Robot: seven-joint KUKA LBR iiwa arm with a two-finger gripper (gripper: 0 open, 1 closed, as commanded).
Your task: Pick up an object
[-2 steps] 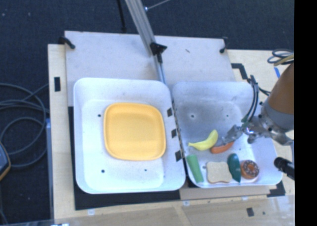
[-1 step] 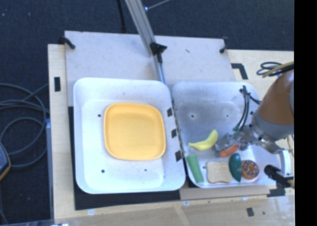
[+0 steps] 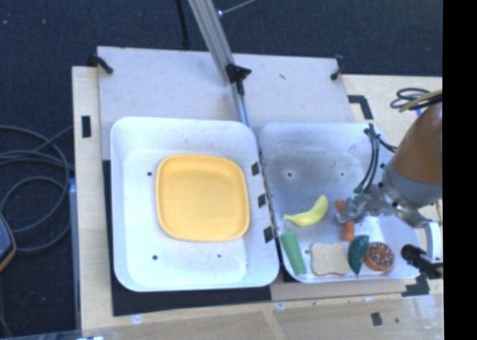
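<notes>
Dark blue carpet is running all round the pale bench (image 3: 179, 316), and I am looking down at two white bins sitting side by side on it. Nearest the front edge, along the low wall of the right bin (image 3: 313, 145), a row of play food is lying: a green stick like a cucumber (image 3: 293, 253) pointing roughly front to back, a slice of toast (image 3: 329, 259) lying flat beside it, a dark green pepper (image 3: 358, 254) standing on its long axis front to back, and a round pink-and-brown piece (image 3: 379, 256) just right of that. A little farther in, a yellow banana (image 3: 309, 213) is lying with its long axis slanting, its tip up toward the right and its stem end down toward the left, curved side down. The gripper (image 3: 349, 214) is hanging low over this bin just right of the banana, with a small orange carrot-like piece (image 3: 347, 230) lying just in front of it; I cannot tell how it is set, and nothing is plainly caught in it. So the nearest thing to take is lying to the gripper's left, the banana, or just in front, the orange piece. The left bin (image 3: 134, 145) is carrying a square yellow plate (image 3: 202, 197). Farthest off, a metal pole (image 3: 205, 14) is slanting up from between the bins.
</notes>
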